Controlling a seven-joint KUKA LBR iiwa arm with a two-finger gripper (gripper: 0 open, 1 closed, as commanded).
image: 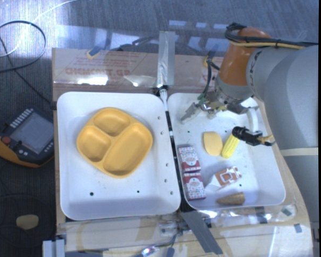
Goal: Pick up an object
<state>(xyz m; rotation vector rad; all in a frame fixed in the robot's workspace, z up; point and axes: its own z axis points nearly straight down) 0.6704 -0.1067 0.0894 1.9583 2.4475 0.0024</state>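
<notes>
approach, by my judgement: yellow divided plate lies well left of the claw, red-and-white cartons below it, pale yellow wedge and corn cob lower right. whether the claw is open cannot be told, and nothing shows in it. the next move calls for choosing one target and descending.

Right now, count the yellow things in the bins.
3: a divided plate in the view's left bin; a pale wedge and a corn cob side by side in the other. The arm may hide more.

A bulky grey arm wears a glossy orange band (rounded, collar-like) above its slim metal pincer.
</notes>
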